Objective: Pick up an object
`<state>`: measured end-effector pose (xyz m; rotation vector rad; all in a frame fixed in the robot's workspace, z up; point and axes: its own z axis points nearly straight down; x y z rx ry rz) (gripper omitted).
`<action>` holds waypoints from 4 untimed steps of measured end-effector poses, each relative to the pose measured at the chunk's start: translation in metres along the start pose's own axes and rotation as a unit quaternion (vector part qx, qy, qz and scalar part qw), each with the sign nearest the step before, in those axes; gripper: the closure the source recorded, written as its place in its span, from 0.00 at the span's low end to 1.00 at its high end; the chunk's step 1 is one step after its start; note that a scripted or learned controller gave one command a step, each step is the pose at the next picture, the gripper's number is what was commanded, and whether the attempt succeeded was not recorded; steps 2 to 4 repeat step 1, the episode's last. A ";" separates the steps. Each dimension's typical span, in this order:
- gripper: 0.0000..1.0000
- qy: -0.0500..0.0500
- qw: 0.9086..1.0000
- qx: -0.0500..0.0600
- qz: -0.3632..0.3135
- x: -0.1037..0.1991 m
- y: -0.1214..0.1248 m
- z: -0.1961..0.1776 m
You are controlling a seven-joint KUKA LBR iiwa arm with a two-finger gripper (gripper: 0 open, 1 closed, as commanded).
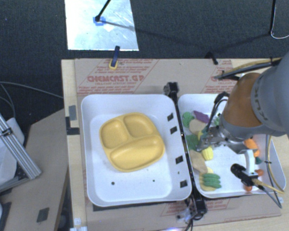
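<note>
The right bin [276, 178] holds several toy foods. My gripper [203, 143] hangs low over this bin's left side, reaching in from the right under the grey arm with its orange band. Just below the gripper lies a yellow corn piece [208, 154]. A dark green piece [191, 141] sits right at the gripper's left. Whether either one is touched is hard to make out. A green leafy piece [188, 119] and a purple piece [201, 116] lie at the bin's far left. A green pod-like piece [211, 181] and a tan piece [199, 165] rest near the front.
The left bin [97, 186] holds a yellow divided plate [131, 141]. An orange piece [251, 143] shows beside the arm on the right. A black divider with clips [180, 135] runs between the bins. Cardboard [133, 77] lies under both bins.
</note>
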<state>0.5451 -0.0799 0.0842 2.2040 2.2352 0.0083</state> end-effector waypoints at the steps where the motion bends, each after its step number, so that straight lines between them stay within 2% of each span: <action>1: 1.00 0.001 1.000 -0.003 0.000 0.082 0.009 -0.106; 4: 1.00 0.001 1.000 -0.003 0.000 0.082 0.009 -0.106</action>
